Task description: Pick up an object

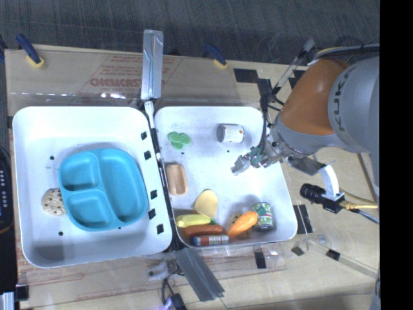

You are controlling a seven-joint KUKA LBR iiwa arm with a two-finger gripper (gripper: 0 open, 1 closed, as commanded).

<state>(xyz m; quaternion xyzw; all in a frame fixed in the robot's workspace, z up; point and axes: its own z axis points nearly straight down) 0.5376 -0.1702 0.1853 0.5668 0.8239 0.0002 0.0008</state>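
My gripper point(241, 165) hangs over the right bin point(193, 117), near its right-hand side, above bare floor. Nothing shows between its tips. A small grey can point(229, 133) lies just up and left of it. A green leaf-like piece point(179, 139) lies farther left. A tan bread-like block point(175, 178) sits by the bin's left wall. Along the front lie a yellow wedge point(206, 203), a banana point(193, 221), a hot dog point(202, 230), a red marker point(209, 240), a carrot point(242, 223) and a green can point(263, 216).
The left bin point(32, 124) holds a blue divided tray point(102, 187) and a cookie point(53, 201) beside it. A metal divider strip point(151, 63) stands between the bins at the back. The arm's orange band point(313, 105) looms over the right bin's right edge.
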